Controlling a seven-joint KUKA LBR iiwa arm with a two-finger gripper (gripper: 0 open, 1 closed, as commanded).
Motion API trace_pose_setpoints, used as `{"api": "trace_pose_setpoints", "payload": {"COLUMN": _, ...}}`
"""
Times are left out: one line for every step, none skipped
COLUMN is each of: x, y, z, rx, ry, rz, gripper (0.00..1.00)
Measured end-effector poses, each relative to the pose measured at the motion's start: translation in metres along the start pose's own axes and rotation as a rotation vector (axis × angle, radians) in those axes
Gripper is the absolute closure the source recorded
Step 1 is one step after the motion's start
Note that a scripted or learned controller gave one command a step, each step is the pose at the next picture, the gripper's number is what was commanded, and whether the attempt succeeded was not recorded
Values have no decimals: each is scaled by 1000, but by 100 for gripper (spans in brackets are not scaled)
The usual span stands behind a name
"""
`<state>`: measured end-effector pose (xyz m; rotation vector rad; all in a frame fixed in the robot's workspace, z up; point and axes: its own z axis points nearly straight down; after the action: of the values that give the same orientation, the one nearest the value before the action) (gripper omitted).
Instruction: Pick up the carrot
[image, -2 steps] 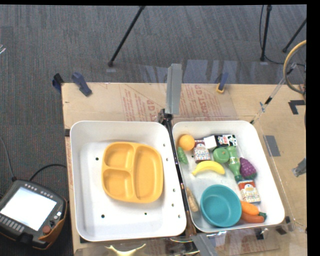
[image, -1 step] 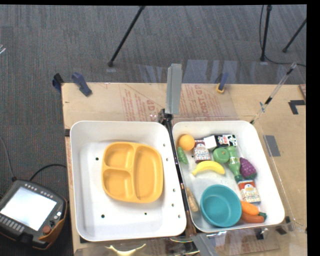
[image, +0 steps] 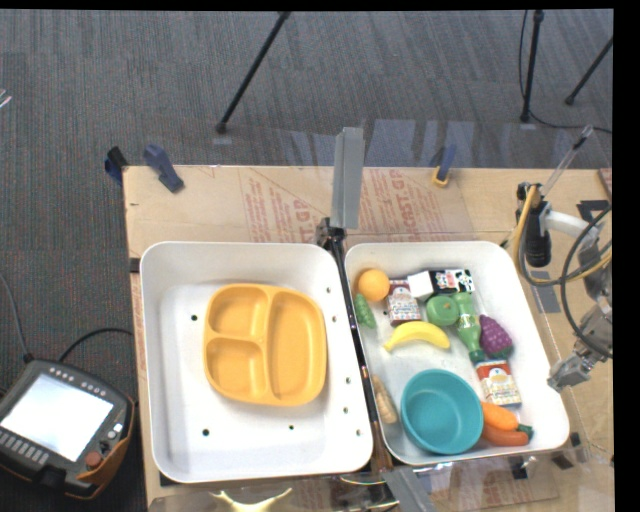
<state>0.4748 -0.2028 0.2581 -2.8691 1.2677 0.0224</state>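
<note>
— Orange and tapered, the carrot (image: 501, 419) lies in the right bin (image: 545, 345), down in the near right corner, its green tip pointing right and its blunt end touching the teal bowl (image: 442, 411). A second reddish piece sits just under it; I can't tell whether that belongs to it.

— Why so awkward a spot?

— It looks like loose scatter. The bowl crowds one side, a small labelled can (image: 497, 381) leans against its upper side, and the bin wall is just beyond, so there's little room to come down on either flank.

— And the gripper (image: 572, 371)?

— Off past the right rim, outside the bin, hanging among cables. Whether the pincer is wide or narrow I cannot tell; it's too small and grey on grey.

— The other things?

— Smooth, glossy plastic food: a curved banana (image: 417, 336), knobbly purple grapes (image: 495, 335). The left bin (image: 165, 300) holds a yellow divided plate (image: 266, 343).
</note>
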Motion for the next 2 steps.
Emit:
{"api": "trace_pose_setpoints", "payload": {"x": 20, "y": -30, "z": -99, "rx": 5, "ry": 16, "rz": -149, "gripper": 100}}
{"api": "trace_pose_setpoints", "payload": {"x": 11, "y": -17, "z": -233, "rx": 4, "ry": 20, "rz": -280, "gripper": 100}}
